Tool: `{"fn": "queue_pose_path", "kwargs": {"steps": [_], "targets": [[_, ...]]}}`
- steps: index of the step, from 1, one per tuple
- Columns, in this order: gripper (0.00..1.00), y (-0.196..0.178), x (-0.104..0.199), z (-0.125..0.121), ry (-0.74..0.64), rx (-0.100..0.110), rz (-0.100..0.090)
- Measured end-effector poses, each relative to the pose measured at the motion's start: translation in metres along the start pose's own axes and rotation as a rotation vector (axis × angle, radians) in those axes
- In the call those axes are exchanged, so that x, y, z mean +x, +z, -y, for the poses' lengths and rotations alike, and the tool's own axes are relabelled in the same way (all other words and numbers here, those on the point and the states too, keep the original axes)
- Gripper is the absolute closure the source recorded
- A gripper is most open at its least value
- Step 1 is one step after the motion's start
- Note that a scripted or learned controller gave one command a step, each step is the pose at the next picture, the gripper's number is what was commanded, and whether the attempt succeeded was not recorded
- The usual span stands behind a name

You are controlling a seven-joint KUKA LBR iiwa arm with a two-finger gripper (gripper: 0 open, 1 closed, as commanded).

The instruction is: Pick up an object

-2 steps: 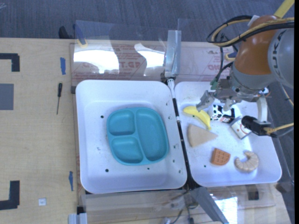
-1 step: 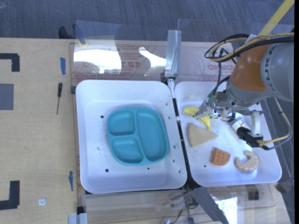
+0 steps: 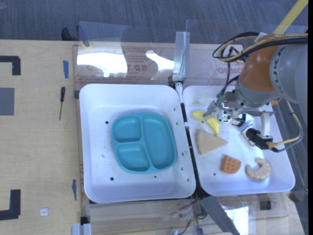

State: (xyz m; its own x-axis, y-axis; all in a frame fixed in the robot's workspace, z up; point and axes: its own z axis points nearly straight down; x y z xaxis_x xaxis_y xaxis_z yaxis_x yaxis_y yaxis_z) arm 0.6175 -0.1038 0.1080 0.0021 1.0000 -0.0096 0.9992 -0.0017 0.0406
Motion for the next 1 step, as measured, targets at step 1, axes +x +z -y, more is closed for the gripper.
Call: {"fn": "queue_pose_path", "kwargs": {"steps": [1], "targets": [[0.0,-0.0002,0.0034,0.012,0.0,-0.007,0.001]]}}
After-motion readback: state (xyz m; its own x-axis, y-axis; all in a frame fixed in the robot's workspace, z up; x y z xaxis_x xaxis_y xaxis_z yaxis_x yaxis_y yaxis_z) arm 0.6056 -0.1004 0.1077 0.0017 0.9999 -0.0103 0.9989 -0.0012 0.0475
